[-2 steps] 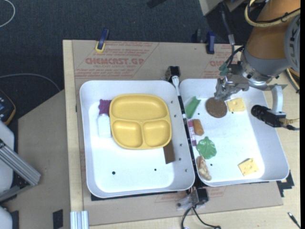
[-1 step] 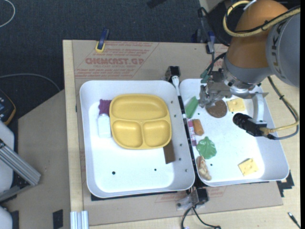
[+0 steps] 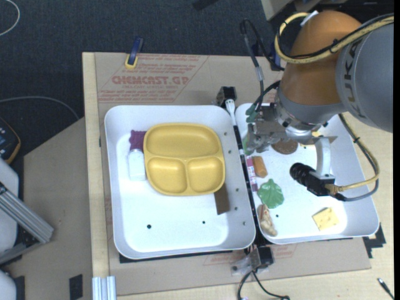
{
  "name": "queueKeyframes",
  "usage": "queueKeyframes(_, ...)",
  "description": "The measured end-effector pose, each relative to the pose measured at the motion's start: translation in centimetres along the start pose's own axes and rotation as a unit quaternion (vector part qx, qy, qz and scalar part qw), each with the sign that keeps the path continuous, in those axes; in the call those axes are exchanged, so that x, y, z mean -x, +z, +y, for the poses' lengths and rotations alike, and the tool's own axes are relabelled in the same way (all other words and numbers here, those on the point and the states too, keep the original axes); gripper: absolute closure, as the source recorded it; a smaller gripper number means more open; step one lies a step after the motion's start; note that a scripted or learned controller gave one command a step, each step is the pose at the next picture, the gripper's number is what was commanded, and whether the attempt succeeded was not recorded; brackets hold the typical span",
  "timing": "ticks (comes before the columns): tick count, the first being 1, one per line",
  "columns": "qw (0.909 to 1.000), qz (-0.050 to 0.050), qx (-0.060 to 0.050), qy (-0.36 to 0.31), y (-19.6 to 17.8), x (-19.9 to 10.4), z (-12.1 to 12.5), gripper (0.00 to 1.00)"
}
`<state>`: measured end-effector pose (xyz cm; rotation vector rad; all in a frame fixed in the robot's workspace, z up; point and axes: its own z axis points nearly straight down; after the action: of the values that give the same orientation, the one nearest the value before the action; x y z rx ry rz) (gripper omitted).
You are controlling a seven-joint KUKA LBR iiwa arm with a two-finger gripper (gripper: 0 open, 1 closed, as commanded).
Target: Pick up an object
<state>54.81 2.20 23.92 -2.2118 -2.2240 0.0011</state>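
Camera view: my jaws [image 3: 259,139] low in the right bin [image 3: 359,220].
Just above the green leaf [image 3: 271,193]; whether they grip, I cannot tell.

Yellow divided tray [image 3: 184,158] in left bin [image 3: 119,217], gripper [image 3: 261,139] low over right bin [image 3: 356,220], green leaf [image 3: 271,193] nearby

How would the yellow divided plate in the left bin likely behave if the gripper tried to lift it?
The yellow plate looks like rigid moulded plastic, so probably stiff and light. It is wide and shallow, so a two-finger grip on its rim would likely let it tilt. Its smooth, glossy surface may be slippery.
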Motion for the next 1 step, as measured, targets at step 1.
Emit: queueKeyframes(1, 1.0, 0.0, -0.001, 0.0, 1.88, -5.06, -3.06, 1.0)
